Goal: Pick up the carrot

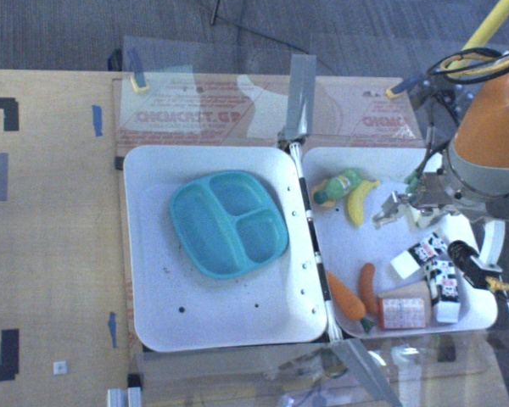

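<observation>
The carrot (pixel 345 297), orange with a small green tip, lies along the front left edge of the right bin (pixel 382 158), slanting from upper left to lower right. A short red-orange sausage (pixel 367 281) lies just right of it, almost touching. My gripper (pixel 392 209) hangs over the middle of the right bin, well behind and to the right of the carrot, near the banana (pixel 356 203). Nothing shows in its grasp. The arm's grey body and orange band (pixel 490 134) cover the bin's right rear corner.
A green toy (pixel 338 186) sits beside the banana. A white block (pixel 405 265), black-and-white cartons (pixel 443 280) and a pink can (pixel 402 312) crowd the front right. The left bin (pixel 153 303) holds a teal divided plate (pixel 229 224).
</observation>
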Motion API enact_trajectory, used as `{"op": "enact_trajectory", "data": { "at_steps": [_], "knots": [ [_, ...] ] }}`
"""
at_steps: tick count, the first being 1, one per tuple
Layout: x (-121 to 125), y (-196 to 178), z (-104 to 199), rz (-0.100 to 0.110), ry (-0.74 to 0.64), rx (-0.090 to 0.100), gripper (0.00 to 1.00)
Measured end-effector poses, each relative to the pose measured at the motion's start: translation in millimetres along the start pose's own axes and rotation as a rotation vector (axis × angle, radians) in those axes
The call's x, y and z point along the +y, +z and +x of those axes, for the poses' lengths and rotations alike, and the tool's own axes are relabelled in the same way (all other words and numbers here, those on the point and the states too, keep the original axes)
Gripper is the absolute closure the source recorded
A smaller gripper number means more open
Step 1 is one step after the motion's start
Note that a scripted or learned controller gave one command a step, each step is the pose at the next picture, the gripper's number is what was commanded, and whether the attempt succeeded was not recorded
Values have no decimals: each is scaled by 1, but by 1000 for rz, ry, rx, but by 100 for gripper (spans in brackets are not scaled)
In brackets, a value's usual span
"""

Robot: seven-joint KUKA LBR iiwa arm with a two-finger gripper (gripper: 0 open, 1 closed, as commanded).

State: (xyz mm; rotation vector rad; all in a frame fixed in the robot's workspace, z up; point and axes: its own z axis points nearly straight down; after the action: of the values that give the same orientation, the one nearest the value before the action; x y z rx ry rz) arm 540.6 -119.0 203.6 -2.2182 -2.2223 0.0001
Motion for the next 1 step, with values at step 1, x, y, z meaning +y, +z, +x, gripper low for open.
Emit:
{"op": "enact_trajectory", "data": {
  "at_steps": [1],
  "knots": [
    [31,106,13,-4,-297,-2,0]
  ]
}}
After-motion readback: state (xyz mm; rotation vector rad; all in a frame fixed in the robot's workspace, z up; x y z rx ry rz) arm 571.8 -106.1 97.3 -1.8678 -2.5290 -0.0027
